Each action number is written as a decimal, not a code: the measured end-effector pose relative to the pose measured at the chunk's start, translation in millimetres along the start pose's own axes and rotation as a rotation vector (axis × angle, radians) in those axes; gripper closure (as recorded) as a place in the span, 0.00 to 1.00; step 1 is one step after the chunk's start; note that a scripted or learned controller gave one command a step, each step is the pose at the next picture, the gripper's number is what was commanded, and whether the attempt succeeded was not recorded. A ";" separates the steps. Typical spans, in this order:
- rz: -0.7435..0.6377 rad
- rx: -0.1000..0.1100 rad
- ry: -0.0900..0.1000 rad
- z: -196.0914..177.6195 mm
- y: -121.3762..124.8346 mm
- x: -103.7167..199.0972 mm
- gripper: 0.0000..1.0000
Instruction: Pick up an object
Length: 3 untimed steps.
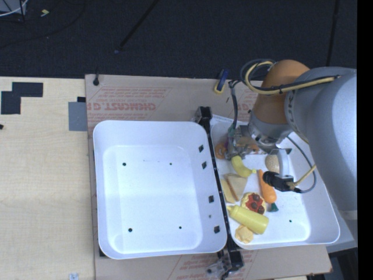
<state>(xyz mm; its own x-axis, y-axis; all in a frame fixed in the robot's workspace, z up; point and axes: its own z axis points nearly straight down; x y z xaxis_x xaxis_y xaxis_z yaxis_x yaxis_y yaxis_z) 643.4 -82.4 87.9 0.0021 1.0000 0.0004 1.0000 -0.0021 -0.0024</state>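
Reaching down into the right bin (317, 229), claw (238, 149) low over the toy food heaped at its left wall, probably targeting the yellow piece (240, 167) just below; grip state impossible to tell, hidden under the wrist.

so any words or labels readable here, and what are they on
One printed text shows: red lettering on the brown board under the bins, above the left bin. It lies upside down from this view and is too blurred to read with confidence.
More red print on the same board's front edge, below the bins, is too small to read.
The toy food in the right bin carries no readable label.
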 end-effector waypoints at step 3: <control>0.000 0.000 0.000 0.1 0.0 -0.1 1.00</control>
<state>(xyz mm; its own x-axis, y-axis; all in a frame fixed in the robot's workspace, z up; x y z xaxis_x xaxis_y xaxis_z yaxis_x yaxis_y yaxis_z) 643.4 -82.6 87.8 0.0025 1.0000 0.0007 1.0000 -0.0025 -0.0027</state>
